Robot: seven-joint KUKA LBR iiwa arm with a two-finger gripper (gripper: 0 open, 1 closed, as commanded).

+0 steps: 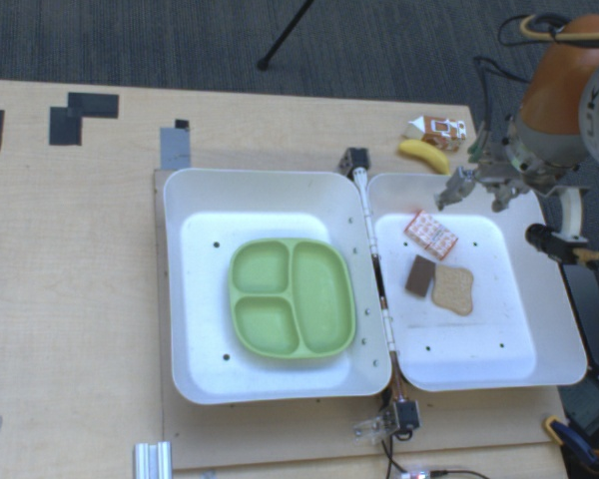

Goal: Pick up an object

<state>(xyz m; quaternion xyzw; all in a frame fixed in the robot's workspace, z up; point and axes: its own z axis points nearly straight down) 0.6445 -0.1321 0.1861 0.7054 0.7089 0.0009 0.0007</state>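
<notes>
The right bin (539, 362) holds three things. A red and white patterned packet (431, 234) lies near its far left corner. A dark brown block (420, 276) sits just in front of it, touching a slice of bread (453, 290) on its right. My gripper (476, 197) hovers over the far edge of this bin, behind and to the right of the packet. Its fingers (451, 192) are spread open with nothing between them.
A green divided plate (292, 297) lies in the left bin (195, 367). On the bench behind the right bin are a yellow banana (423, 154) and a small carton (441, 128). A hinge strip (374, 267) runs between the bins.
</notes>
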